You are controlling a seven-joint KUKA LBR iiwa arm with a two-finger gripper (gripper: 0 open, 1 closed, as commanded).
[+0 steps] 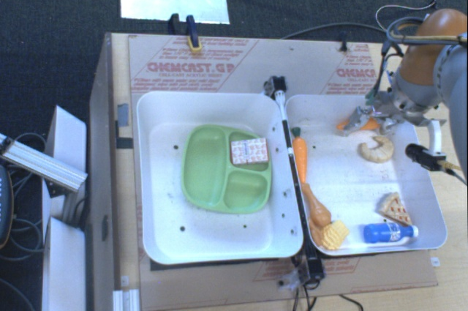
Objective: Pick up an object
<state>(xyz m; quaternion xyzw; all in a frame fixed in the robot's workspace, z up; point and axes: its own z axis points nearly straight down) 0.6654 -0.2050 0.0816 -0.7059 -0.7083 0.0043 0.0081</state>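
My gripper (pixel 374 119) is low over the far end of the right bin (pixel 431 225), below the orange band of the arm. Its fingers look spread, so it is open. An orange food piece (pixel 349 126) lies on the bin floor right under it and sticks out to the left. Whether the fingers touch the piece I cannot tell. A pale croissant (pixel 377 149) lies just in front of the gripper.
The right bin also holds a carrot (pixel 300 156), a brown drumstick (pixel 317 207), a yellow ridged piece (pixel 335 234), a blue bottle (pixel 389 233) and a waffle wedge (pixel 397 208). In the left bin (pixel 157 229) a green divided plate (pixel 212 170) carries a cracker (pixel 249 151).
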